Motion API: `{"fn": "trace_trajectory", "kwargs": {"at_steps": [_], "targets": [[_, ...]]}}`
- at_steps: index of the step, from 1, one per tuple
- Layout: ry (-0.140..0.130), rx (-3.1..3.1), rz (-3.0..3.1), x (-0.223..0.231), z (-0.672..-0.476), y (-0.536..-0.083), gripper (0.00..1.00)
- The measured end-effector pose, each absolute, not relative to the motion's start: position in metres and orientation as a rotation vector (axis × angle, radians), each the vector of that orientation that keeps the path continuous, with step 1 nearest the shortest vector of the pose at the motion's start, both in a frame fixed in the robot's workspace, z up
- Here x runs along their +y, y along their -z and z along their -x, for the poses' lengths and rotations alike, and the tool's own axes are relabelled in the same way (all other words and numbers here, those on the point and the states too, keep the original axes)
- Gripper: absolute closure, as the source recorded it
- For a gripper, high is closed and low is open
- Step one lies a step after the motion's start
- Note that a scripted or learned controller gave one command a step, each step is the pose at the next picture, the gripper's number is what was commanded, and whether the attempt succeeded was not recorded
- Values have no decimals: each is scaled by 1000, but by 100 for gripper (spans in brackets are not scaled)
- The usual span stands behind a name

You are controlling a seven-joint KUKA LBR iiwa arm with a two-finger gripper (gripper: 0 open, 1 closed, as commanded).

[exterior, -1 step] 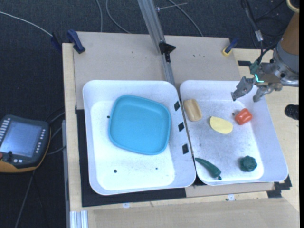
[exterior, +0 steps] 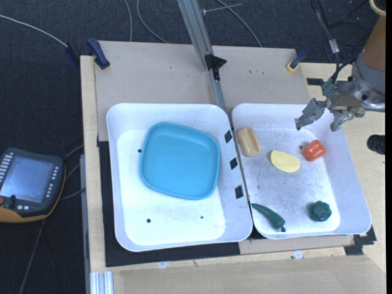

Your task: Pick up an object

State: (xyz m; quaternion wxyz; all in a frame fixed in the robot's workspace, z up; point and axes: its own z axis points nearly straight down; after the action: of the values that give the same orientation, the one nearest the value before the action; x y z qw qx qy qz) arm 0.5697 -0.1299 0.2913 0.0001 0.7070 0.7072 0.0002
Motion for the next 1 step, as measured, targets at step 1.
{"fn": "trace_trajectory", "kwargs": {"at_steps": [1], "targets": [[4,2225,-2224,-127,-564,-231,0]]}}
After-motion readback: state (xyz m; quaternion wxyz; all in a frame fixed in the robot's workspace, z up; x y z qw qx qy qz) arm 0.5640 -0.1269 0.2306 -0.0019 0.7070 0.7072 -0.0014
